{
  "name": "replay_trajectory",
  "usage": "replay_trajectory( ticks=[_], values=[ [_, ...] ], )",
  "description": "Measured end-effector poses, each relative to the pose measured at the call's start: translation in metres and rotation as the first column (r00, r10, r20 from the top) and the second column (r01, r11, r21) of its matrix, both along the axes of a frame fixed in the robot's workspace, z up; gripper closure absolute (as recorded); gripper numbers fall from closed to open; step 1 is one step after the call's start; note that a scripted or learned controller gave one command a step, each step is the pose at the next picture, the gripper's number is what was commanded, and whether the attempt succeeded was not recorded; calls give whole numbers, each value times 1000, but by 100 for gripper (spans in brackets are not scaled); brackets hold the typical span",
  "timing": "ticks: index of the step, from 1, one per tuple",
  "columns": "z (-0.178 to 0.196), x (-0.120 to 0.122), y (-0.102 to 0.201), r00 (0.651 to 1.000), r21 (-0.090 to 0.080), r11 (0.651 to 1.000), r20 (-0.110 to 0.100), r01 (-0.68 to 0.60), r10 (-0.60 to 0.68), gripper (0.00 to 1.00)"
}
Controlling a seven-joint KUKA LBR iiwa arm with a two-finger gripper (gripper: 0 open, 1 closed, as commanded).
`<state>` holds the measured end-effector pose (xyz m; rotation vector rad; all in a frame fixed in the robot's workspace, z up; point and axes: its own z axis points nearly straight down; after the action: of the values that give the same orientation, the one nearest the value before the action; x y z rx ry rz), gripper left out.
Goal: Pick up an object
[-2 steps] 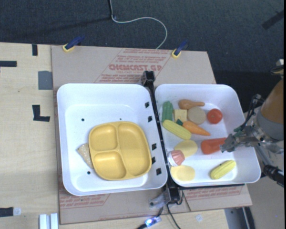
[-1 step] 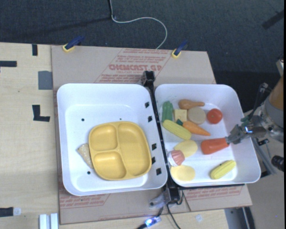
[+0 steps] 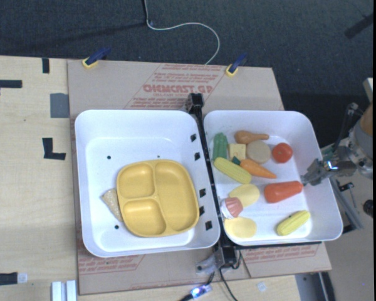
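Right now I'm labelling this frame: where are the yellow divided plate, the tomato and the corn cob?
yellow divided plate (image 3: 157, 197): camera view, central ridge.
tomato (image 3: 282, 152): camera view, middle of its red top.
corn cob (image 3: 292, 222): camera view, mid-length.

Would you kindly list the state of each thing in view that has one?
Yellow divided plate: upright, compartments bare, in left bin.
Red pepper: lying flat in right bin.
Corn cob: lying flat, untouched.
Gripper: above right bin's edge, holding nothing visible.

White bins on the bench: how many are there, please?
2. The left bin holds a yellow divided plate. The right bin holds the toy foods, with the gripper at its right edge.
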<state>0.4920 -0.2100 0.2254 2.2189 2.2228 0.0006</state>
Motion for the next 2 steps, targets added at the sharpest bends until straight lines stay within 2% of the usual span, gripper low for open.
replay_trajectory(
  ticks=[1,2],
  values=[
    [6,30,45,1000,2,1000,-1,-5,5,100],
    [0,62,75,1000,1,1000,-1,-4,4,100]
  ],
)
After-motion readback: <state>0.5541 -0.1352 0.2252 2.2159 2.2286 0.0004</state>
